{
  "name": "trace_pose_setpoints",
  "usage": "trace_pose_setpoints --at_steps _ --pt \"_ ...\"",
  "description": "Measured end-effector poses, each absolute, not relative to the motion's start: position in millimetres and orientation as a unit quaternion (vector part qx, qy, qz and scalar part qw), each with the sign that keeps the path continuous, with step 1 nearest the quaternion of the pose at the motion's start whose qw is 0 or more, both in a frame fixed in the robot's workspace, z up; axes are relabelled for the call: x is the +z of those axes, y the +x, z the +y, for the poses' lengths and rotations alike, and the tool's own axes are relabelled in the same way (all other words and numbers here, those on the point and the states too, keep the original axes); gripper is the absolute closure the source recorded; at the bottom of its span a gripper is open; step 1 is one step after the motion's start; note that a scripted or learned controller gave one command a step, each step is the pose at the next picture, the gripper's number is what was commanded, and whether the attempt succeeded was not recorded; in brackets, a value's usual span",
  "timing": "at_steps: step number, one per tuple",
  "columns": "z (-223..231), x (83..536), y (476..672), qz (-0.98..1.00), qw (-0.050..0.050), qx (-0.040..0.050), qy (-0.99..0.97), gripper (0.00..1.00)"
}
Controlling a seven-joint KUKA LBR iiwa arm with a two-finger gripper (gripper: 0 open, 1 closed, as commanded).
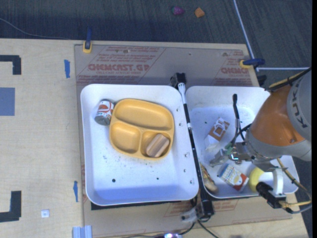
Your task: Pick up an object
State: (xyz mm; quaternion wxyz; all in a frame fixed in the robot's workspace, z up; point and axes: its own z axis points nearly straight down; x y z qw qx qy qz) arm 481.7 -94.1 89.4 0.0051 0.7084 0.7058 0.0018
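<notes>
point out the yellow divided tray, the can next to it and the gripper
yellow divided tray (141, 114): camera view, on the floor of its large upper compartment.
can (104, 112): camera view, on its side wall, left of the tray.
gripper (221, 157): camera view, at its tip over the right bin.

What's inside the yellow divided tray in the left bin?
The yellow tray holds one tan, bun-like item in its lower right compartment; the other two compartments look bare. Whatever lies beneath the tray is covered.

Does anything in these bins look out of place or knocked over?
Yes. In the left bin, a small can lies on its side, wedged against the yellow divided tray. Two small bits sit on the carpet beyond the bench.
</notes>
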Motion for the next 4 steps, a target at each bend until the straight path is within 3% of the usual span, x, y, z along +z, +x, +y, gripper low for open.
trace_pose_setpoints --at_steps 1,2,3,4 --pt "-94.5 89.4 481.6 0.706 0.005 0.0022 0.708 0.0" --pt "-99.6 100.6 484.0 0.705 0.014 0.0019 0.709 1.0" --pt "-99.4 100.4 483.9 0.705 0.014 0.0019 0.71 0.0" --pt "-93.8 89.4 481.5 0.706 0.005 0.0017 0.708 0.0"
